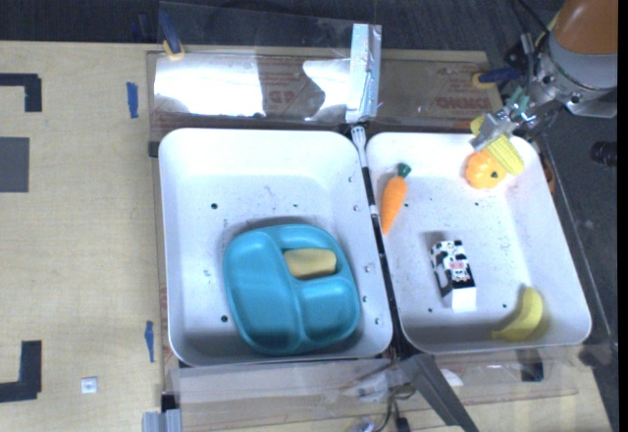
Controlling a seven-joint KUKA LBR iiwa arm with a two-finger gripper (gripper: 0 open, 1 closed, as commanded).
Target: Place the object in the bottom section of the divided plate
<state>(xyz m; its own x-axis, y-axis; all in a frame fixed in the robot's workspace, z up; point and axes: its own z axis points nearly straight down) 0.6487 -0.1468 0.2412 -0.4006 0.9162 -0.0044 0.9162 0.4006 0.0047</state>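
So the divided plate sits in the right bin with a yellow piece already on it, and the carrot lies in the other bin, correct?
Not quite. The camera view shows the blue divided plate in the left bin, not the right one. The yellow piece does rest on it, and the carrot lies in the other bin.

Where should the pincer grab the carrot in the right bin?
Across the orange body of the carrot, near its middle, coming straight down. It lies flat and long against the bin's left wall, leaf end up, so close across its narrow width; the wall side looks tight.
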